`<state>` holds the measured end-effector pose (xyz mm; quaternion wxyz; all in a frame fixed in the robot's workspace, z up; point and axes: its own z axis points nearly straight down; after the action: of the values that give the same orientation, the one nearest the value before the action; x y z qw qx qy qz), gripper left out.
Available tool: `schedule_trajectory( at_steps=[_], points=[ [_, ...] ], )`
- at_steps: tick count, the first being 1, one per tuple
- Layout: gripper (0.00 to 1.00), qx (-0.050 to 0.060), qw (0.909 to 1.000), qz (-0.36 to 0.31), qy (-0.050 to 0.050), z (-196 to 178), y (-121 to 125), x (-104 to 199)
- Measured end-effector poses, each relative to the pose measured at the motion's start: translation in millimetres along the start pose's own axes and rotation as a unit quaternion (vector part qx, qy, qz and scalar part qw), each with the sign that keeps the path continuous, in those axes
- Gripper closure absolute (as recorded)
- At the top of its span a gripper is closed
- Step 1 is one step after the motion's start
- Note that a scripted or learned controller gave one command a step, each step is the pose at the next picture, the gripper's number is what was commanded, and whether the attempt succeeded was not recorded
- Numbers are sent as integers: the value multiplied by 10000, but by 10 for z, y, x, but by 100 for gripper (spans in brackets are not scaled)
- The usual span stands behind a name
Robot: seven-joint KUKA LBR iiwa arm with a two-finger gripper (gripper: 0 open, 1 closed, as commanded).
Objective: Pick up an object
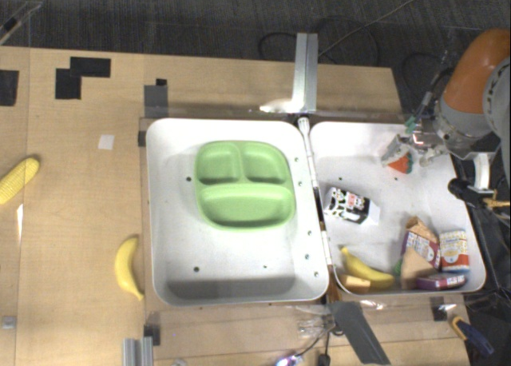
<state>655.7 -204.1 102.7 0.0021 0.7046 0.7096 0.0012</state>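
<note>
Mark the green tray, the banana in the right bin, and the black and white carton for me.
green tray (242,183): camera view, on the divider ridge between its compartments.
banana (366,269): camera view, on the middle of its curved body, right bin's lower left.
black and white carton (348,205): camera view, on its printed face.

I see even bright overhead light | glare on left bin (172,196) near wall | soft shadow along its front | edges slightly soft | mild blur

grey arm (479,113) with an orange band, pale metal two-finger gripper (413,149) at its tip
</note>
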Motion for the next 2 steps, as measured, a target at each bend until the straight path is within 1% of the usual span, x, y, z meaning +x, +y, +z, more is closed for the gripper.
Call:
schedule_trajectory(
  at_steps=[1,2],
  points=[
    [100,-36,10000,-34,-14,-147,31,12],
    [100,120,9999,117,-19,111,96,529]
  ],
)
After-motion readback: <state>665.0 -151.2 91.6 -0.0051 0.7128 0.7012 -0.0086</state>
